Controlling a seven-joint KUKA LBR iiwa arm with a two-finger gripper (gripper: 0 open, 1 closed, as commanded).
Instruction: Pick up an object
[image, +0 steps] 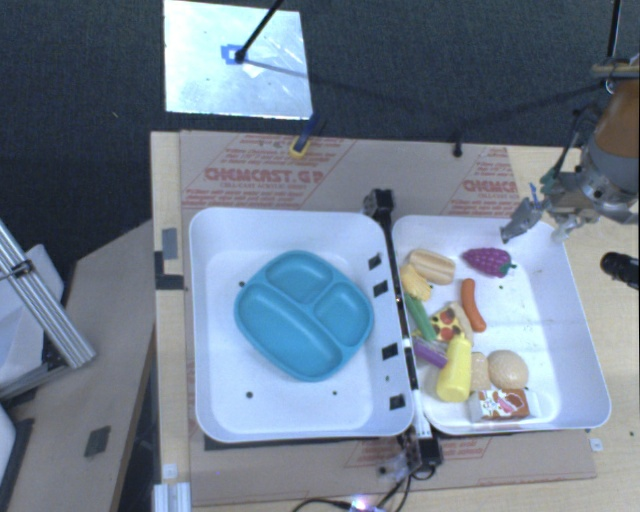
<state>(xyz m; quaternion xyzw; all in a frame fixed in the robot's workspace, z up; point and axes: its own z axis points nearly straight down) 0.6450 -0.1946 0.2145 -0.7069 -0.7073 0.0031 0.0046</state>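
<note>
Hovering with fingers spread and nothing between them: gripper (543, 222), over the far right edge of the right bin (585, 330). Just left and below, purple grapes (487, 261), with bare white floor underneath. Farther down-left, crowded against the divider: bun (431, 265), sausage (472, 305), yellow bottle (455, 367).

Right bin (585, 330): open floor from 12 to 4 o'clock. Toy food (455, 330) crowds 6 to 11 o'clock. Blue plate (303, 314) fills left bin's (215, 300) centre.
</note>
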